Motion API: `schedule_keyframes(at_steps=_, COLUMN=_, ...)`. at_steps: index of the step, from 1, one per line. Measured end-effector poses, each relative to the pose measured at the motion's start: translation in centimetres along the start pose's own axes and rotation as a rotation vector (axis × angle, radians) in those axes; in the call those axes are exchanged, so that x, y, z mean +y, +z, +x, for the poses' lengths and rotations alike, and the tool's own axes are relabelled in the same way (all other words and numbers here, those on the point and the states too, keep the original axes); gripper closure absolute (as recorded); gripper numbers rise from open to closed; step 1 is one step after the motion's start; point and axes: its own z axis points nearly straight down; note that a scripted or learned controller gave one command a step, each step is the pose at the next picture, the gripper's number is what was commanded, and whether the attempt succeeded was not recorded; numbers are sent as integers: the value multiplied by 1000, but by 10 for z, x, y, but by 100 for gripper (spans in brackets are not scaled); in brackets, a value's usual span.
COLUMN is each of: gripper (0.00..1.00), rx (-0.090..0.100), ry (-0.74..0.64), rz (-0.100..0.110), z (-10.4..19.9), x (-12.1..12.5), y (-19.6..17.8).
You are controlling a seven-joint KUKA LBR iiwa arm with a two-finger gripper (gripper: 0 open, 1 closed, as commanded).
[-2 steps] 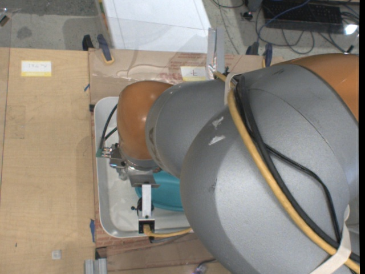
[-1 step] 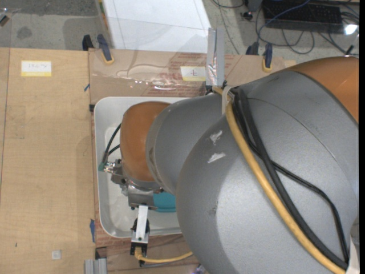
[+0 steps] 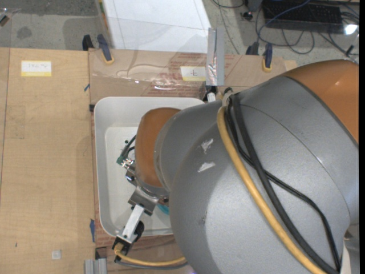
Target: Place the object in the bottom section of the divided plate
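Observation:
The grey arm with its orange band (image 3: 153,136) reaches over the left white bin (image 3: 105,153) and hides most of it. Its wrist end and gripper (image 3: 136,201) hang over the bin's front part, near the front rim. A white bracket-like piece (image 3: 131,226) points from the wrist toward the bin's front left corner. A small teal patch (image 3: 163,209) peeks out under the arm beside the wrist; what it belongs to I cannot tell. The arm covers the rest of the bin's floor.
Bare bin floor (image 3: 114,147) shows along the left wall. A wooden bench (image 3: 45,164) lies left of the bin. Clamps (image 3: 105,49) and a taped board (image 3: 154,76) stand behind it. A yellow cable (image 3: 154,261) runs along the front edge.

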Motion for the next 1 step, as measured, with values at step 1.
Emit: schedule_keyframes(at_steps=1, gripper=0, rx=-5, ry=2, rz=-2, z=-2, x=1, y=1)
